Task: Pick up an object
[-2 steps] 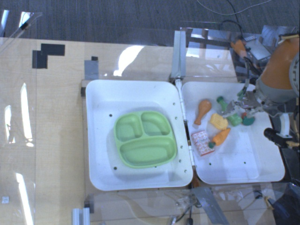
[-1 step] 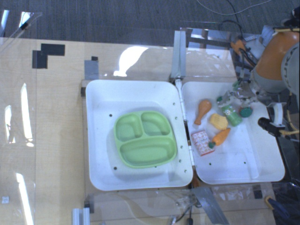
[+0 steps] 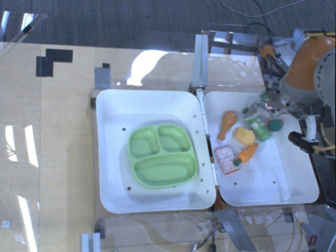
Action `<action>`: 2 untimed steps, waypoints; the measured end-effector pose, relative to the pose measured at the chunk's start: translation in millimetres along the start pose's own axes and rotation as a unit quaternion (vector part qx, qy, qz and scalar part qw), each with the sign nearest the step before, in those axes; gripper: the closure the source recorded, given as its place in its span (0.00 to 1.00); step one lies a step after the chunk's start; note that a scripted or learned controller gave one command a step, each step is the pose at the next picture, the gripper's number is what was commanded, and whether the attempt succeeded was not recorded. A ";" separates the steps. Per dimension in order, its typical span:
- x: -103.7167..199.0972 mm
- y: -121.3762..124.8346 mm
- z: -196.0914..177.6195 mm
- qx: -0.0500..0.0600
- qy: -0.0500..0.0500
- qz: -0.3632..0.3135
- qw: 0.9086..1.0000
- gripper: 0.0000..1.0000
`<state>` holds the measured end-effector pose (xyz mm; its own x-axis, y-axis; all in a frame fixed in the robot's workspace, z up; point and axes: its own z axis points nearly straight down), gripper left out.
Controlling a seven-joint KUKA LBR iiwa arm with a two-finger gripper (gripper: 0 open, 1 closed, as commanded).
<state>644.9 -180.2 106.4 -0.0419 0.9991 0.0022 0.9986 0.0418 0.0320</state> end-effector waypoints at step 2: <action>3.2 6.7 -16.3 -0.010 -0.002 -0.005 1.000 0.00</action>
<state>651.0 -176.8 122.9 -0.0508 0.9987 -0.0028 0.9974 0.0509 0.0515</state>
